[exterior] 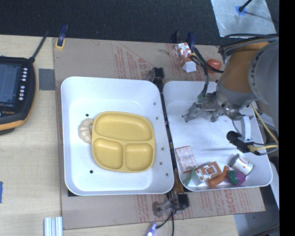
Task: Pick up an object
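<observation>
**Clerk:** Two white bins entered on the worktop [24,181]. Left bin [73,181]: one yellow divided tray [122,140]. Right bin [186,95]: small items clustered at lower right of frame, a carton [207,173], a cup [241,164].

**Checker:** Step in hand?

**Clerk:** Approach, by my judgement; nothing lifted. Claw [202,111] sat at the right bin's upper part, fingers spread, pinching nothing, well apart from the cluster.

**Checker:** Arm pose?

**Clerk:** Reached in from frame right, wrist bent downward. Next move called for travel toward the cluster, then descent.

Wooden bench [19,171] bears a cardboard sheet [113,58], seemingly under two white bins [71,132]
</observation>
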Available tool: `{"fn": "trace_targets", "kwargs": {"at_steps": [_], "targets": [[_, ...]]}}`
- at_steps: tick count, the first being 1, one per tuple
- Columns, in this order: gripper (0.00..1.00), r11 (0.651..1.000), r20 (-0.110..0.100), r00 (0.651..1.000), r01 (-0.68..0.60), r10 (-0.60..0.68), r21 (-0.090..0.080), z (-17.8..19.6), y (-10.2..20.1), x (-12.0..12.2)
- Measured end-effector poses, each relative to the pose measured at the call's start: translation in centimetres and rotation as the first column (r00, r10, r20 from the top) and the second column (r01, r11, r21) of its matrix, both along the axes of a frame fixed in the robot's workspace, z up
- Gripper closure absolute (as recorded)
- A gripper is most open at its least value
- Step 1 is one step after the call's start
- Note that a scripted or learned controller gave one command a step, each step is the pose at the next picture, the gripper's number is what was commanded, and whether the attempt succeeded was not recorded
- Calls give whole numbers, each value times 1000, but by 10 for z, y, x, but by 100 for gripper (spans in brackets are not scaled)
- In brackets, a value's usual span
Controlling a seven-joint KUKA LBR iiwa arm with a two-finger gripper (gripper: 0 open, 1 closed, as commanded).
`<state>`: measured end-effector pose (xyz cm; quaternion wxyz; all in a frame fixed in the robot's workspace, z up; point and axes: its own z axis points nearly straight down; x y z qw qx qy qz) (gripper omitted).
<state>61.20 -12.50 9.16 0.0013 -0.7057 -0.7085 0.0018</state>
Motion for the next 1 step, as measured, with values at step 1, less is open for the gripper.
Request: {"fn": "trace_targets", "kwargs": {"at_steps": [1], "targets": [[0, 1000, 2, 1000, -1, 1, 0, 0, 33, 29]]}}
